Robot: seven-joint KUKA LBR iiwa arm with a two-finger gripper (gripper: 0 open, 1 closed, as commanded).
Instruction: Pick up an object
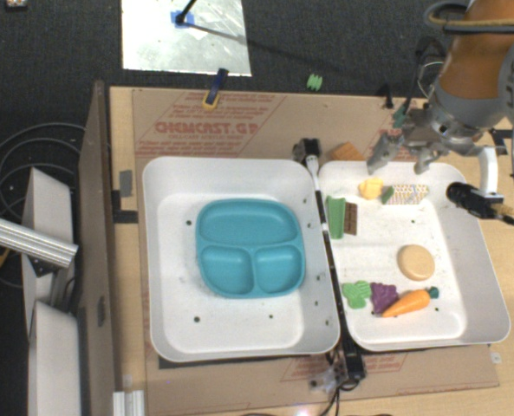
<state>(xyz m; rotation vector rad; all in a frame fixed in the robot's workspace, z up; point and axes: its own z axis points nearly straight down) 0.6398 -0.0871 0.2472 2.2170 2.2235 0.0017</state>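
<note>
Two spread, empty fingers put the end effector (401, 156) in its approach step above the yellow piece (371, 188), which next calls for descending and closing.

- Right bin (478, 258): its middle floor lies bare, between the yellow piece (371, 188) and waffle (408, 194) at the back and the carrot (408, 302) and grapes (383, 296) in front.
- Tan disc (416, 262) stands beside that gap (right side).
- Teal tray (249, 246) fills most of the left bin (165, 232).
</note>
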